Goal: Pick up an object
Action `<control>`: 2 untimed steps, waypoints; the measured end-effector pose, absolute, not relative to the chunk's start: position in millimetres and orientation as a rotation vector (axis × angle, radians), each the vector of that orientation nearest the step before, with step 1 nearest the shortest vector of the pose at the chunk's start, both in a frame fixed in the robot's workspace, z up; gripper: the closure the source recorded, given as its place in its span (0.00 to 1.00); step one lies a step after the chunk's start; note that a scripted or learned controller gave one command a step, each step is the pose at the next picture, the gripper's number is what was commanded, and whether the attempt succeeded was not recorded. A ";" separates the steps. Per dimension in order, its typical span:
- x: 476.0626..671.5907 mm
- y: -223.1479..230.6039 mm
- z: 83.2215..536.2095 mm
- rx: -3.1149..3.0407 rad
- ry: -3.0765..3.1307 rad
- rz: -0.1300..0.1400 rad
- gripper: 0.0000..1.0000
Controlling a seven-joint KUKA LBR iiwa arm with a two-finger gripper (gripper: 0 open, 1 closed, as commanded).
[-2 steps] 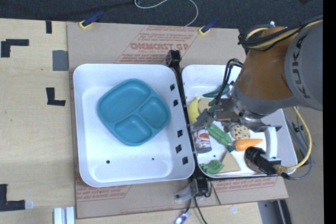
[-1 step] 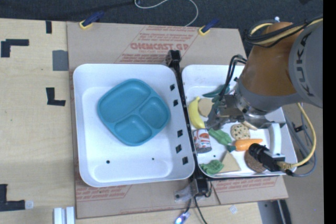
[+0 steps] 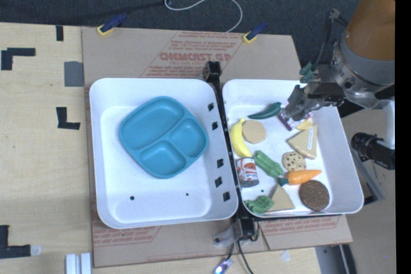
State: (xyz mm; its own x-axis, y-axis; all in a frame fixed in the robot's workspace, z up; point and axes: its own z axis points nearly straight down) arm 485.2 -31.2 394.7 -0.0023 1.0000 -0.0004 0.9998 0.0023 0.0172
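My pincer [image 3: 297,113] hangs low over the far right part of the right bin [image 3: 343,157], and from this slanted view I cannot tell whether it is released or clenched — nothing shows plainly in its grasp. Just beside it on the left lies a dark green pepper [image 3: 264,111], and just below it a yellow wedge [image 3: 304,142]. The rest of the toy food is spread through that same bin: a banana [image 3: 239,138] along the left wall touching a tan round cookie [image 3: 254,132], a small can [image 3: 248,172], a green pickle [image 3: 268,163], a speckled cookie [image 3: 293,160], a carrot [image 3: 303,176] and a brown patty [image 3: 314,195] near the front. In the left bin [image 3: 106,138] sits a blue divided plate [image 3: 163,137] — well apart from my pincer.
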 end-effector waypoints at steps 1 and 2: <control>522.1 -7.9 286.6 2.221 2.229 -0.009 1.00; 521.2 -8.7 301.6 2.220 2.226 -0.005 1.00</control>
